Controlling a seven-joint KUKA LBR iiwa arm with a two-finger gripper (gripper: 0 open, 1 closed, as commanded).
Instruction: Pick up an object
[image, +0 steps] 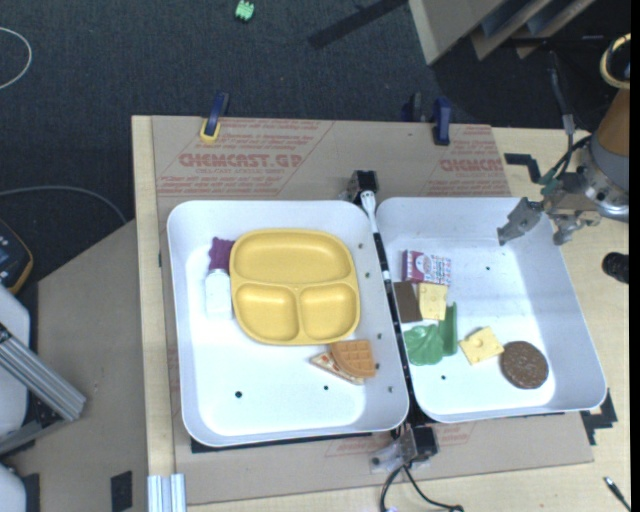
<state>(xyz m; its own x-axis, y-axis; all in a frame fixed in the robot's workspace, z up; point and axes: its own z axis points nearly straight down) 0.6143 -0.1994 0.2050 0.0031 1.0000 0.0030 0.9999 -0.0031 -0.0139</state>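
Pick not yet made: gripper (540, 222) open and holding nothing, poised over the right bin's (580, 330) far right corner, with cookie (524, 364), cheese (481, 346) and green toy (431, 341) lying well below-left of it, untouched.

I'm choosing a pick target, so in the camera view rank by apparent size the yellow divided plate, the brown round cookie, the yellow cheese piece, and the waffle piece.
1. yellow divided plate, clearly largest
2. waffle piece and brown round cookie, too alike to rank
3. yellow cheese piece, smallest
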